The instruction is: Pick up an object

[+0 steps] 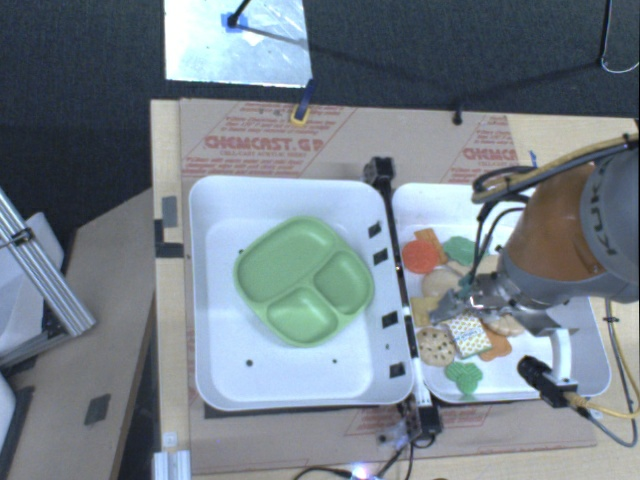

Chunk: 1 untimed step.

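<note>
The right bin (pixel 590 363) holds a pile of small toy foods: a red-orange round piece (pixel 421 256), a green piece (pixel 461 249), a beige piece (pixel 440 282), a speckled cookie (pixel 434 346), a checkered cracker (pixel 467 336) and a green broccoli-like piece (pixel 464 375). My gripper (pixel 470 304) reaches down into the middle of this pile, just above the checkered cracker. Its tips are lost among the items. The grey and orange arm (pixel 570 238) covers the bin's right half.
The left bin (pixel 215 268) contains a green divided plate (pixel 303 280). A black divider with clips (pixel 395 288) runs between the bins. Cables (pixel 560 163) loop over the arm. A silver sheet (pixel 238 28) lies beyond the bench.
</note>
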{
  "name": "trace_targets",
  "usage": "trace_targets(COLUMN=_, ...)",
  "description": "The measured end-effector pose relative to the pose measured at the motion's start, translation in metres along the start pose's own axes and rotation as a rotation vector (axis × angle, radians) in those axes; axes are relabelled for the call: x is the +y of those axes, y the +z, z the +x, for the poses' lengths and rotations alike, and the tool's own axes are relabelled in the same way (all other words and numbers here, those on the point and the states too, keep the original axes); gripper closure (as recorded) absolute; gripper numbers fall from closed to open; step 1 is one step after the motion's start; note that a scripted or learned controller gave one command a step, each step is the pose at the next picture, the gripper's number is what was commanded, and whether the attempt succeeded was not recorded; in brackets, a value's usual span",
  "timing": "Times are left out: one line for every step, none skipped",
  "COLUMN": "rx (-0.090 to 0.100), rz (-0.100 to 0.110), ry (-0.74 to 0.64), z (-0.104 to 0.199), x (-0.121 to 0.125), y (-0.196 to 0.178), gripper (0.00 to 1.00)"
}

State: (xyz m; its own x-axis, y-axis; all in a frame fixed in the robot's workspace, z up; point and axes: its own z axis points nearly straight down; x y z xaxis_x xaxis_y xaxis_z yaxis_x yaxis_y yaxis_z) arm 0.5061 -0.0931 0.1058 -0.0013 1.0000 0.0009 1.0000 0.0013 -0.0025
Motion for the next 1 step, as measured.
trace_targets(rx=0.002, rz=-0.009, ry=0.0, z=0.001, x=0.0035, y=0.0179, gripper=0.0)
